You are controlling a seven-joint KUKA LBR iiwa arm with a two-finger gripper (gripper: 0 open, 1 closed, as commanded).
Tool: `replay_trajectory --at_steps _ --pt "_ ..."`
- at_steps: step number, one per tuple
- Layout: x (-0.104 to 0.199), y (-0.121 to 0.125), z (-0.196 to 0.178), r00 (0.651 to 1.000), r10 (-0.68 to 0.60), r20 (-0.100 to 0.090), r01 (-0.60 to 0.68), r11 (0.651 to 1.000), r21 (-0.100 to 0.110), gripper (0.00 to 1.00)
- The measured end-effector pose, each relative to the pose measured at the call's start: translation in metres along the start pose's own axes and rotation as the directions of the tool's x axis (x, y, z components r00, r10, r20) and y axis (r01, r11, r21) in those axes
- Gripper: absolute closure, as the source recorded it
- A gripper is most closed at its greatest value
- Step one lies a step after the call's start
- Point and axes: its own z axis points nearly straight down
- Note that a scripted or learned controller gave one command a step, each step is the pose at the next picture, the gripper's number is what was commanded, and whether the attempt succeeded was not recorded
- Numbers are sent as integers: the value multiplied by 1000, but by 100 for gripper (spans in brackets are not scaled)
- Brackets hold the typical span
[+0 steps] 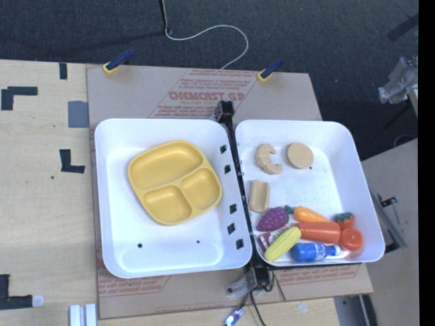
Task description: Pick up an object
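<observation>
The pick has not begun, and I cannot tell whether the gripper is wide or narrow. The easiest target looks to be the tan round toy biscuit (300,155), lying flat and alone near the far edge of the right white bin (350,151); coming straight down over it should avoid nudging its neighbours. Just beside it lies a tan crescent-shaped piece (268,159), and a tan rectangular block (258,196) rests against the inner edge. The near edge is crowded: purple plastic grapes (273,218), an orange toy carrot (310,215), a yellow corn cob (283,243), a red tomato (351,239) and a blue-and-white tube (314,252) touch one another. The left white bin (112,182) holds a yellow three-compartment plastic tray (173,182) near its middle
</observation>
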Motion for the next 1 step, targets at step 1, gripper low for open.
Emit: replay_trajectory --at_steps 1 --pt "-62 -50 40 1000 1 -1 -1 1000 1 100"
